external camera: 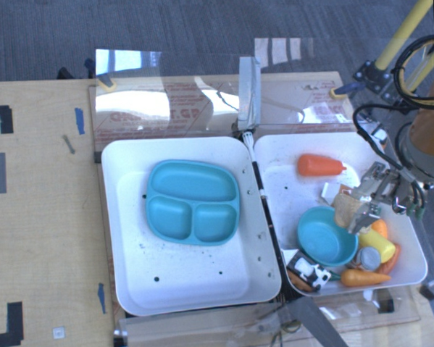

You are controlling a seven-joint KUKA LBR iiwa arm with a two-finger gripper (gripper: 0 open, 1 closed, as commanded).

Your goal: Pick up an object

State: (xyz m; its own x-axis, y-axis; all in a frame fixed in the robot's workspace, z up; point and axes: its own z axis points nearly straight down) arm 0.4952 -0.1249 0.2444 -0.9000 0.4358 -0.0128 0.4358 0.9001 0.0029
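One gripper [362,211] hangs low over the right bin [278,159], at the right of the frame, reaching in from the right edge. Whether it is released or clenched cannot be told from this slant, and nothing can be seen caught in it. A tan, boxy object [343,207] lies just at its tip, touching or nearly so; which, I cannot tell. Just below and left of the tip sits a blue bowl [323,237], upright, its rim close under the tool. To the lower right of the tip a yellow cylinder [379,246] lies beside an orange piece against the bin's right wall, with a small grey-blue round item [369,257] just below it. An orange carrot [364,277] lies along the bin's lower edge, and a black-and-white toy [309,272] rests in the lower left corner, beside the bowl. Higher up, well apart from the tool, an orange bottle-shaped object [319,165] lies on its side. The left bin [124,210], mid-frame, holds a blue divided plate [192,201] with three compartments.
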